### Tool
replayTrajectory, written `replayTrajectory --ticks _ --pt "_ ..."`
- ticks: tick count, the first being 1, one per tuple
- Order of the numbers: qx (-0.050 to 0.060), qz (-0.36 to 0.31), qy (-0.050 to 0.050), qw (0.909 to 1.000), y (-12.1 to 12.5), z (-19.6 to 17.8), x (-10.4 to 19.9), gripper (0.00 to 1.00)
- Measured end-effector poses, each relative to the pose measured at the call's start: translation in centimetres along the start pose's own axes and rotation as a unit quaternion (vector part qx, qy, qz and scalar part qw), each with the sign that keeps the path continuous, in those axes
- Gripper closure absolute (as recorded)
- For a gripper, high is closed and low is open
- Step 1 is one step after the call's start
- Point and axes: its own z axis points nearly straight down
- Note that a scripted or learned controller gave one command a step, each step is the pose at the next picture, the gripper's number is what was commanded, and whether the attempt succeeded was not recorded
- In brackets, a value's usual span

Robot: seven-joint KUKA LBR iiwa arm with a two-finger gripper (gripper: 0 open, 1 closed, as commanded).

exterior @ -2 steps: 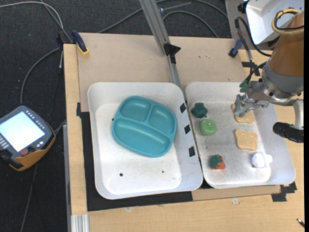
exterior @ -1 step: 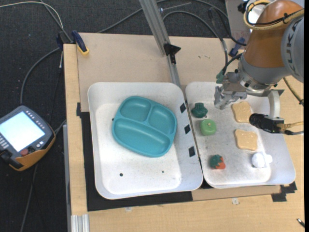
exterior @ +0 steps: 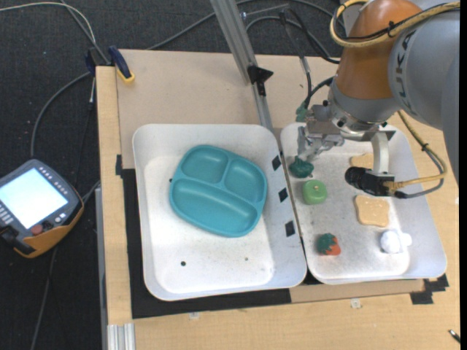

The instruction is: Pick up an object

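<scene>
Two shallow white bins sit side by side on the bench [exterior: 182, 86]; the left bin [exterior: 157, 268] carries one teal divided plate [exterior: 217, 189], lying flat with three compartments; the right bin [exterior: 423, 257] carries five small things: one dark green piece [exterior: 300, 169] at its left wall, one light green round piece [exterior: 314, 192] just below that, one red-and-green piece [exterior: 327, 244] nearer the front edge, one tan slice like toast [exterior: 372, 211] to the right, and one white ball-like piece [exterior: 391, 242] near the front right corner; a black fitting [exterior: 368, 181] with a yellow cable lies across the bin above the tan slice; the claw [exterior: 312, 148] hangs over the rear left part of the right bin, its tips low and just above the dark green piece, close enough that contact cannot be told; whether its fingers are spread or closed cannot be told from this angle, and nothing is plainly seen between them; the arm [exterior: 430, 57] reaches in from the right, its grey body bent down over the bin, the orange band [exterior: 376, 46] above the wrist and the wrist pointing nearly straight down; off the bench to the left, one handheld control pendant [exterior: 35, 206] with a lit screen rests on the dark floor.
</scene>
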Motion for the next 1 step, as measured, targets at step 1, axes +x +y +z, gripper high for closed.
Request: replayTrajectory --ticks 1 --pt "0.000 0.000 0.000 1.0000 0.42 0.52 4.77 1.00"
